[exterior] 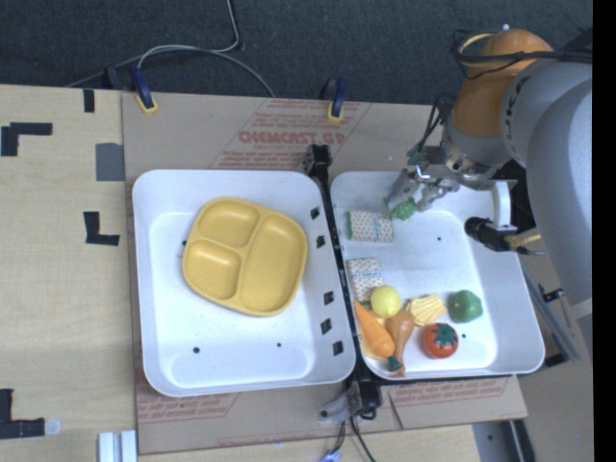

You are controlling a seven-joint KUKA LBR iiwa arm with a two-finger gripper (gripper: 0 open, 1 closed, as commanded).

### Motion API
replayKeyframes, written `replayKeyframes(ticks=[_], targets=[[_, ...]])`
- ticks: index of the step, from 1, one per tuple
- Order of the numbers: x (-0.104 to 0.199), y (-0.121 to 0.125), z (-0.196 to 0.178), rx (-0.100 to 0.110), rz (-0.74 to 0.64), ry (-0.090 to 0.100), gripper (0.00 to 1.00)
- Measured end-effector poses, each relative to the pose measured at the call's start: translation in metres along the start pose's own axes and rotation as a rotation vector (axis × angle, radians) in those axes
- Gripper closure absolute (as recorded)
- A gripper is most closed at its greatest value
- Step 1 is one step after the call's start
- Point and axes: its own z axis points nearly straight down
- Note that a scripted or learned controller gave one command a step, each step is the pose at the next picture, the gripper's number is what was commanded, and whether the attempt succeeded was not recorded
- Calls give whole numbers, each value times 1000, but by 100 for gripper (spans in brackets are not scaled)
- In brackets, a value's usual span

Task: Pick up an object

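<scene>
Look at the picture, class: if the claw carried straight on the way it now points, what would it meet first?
The claw slants down and to the view's left. Something small and green sits right at its tip; just beyond lies the patterned sponge-like block on the right bin. Depth is unclear from this slanted view.

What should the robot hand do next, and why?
Probably lift straight up a little. The gripper sits at the back of the right bin with a small green object at its fingertips, so a short lift would show whether it really has it.
</scene>
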Motion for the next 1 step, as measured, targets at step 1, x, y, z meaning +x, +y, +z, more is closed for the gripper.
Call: replayKeyframes(ticks=[1], targets=[[75, 1, -57, -2, -1, 1, 100]])
